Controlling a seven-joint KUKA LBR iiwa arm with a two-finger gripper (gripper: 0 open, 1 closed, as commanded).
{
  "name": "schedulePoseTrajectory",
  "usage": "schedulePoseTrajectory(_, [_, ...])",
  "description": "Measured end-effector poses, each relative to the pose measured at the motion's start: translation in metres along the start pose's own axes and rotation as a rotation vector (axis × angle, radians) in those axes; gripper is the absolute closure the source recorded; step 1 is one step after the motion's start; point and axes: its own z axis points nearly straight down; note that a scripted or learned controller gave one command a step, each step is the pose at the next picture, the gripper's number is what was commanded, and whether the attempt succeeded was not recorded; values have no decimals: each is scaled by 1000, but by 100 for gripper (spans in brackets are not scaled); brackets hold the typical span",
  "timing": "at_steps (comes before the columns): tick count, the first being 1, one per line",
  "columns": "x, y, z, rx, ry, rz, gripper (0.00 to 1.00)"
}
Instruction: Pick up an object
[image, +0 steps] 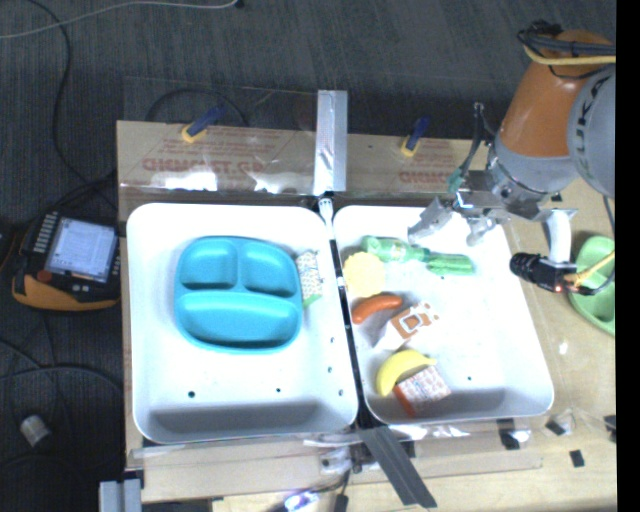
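Two-finger gripper (456, 222) hovers over far edge of the right white bin (500, 330), fingers spread wide, nothing between them. Just below it lies a green plastic vegetable (420, 255), long and lying crosswise, touching a pale yellow round piece (362, 272) at its left end. Nearer: an orange sausage-shaped toy (376, 306), a small orange-and-white packet (414, 322), a yellow banana-like toy (396, 367) against a red-and-white box (422, 388). Left white bin (160, 390) holds a blue divided plastic tray (240, 292), with a speckled packet (309, 274) at its right edge.
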Motion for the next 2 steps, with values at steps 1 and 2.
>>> schedulePoseTrajectory(1, [-41,-6,58,1,-2,-21,0])
schedulePoseTrajectory(2, [-83,31,136,-24,-5,-143,0])
